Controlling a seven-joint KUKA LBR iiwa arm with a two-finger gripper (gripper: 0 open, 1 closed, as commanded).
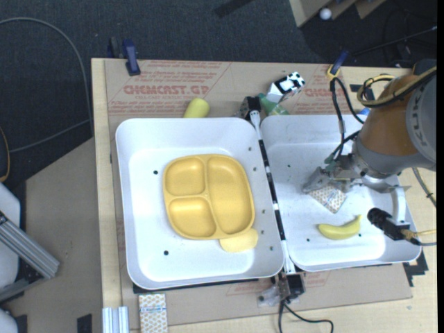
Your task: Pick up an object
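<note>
The banana [339, 229] lies on the floor of the right bin [298, 144], just below the jaws [334, 179] as the camera view frames them, apart from them and curved with its ends turned upward. Directly under the jaws sits a small patterned packet [329, 198], tilted cornerwise; whether the fingertips touch it cannot be told, and how far the jaws stand apart cannot be told either, since the wrist hides them. The grey arm [409, 134] with its orange band reaches in from the right of the jaws.

To the left of the jaws, across the divide, the left bin [139, 144] holds a yellow divided plate [207, 195] with three compartments, and a pale yellow piece [239, 241] peeks out from under its lower edge. Above and to the left of the jaws, outside the bins, a yellow object [196, 108] rests on the surface [104, 186], whose brown covering bears red printing that reads "CHEMCAST GP". A black-and-white object [287, 85] stands above the jaws, just beyond the bin rims.
</note>
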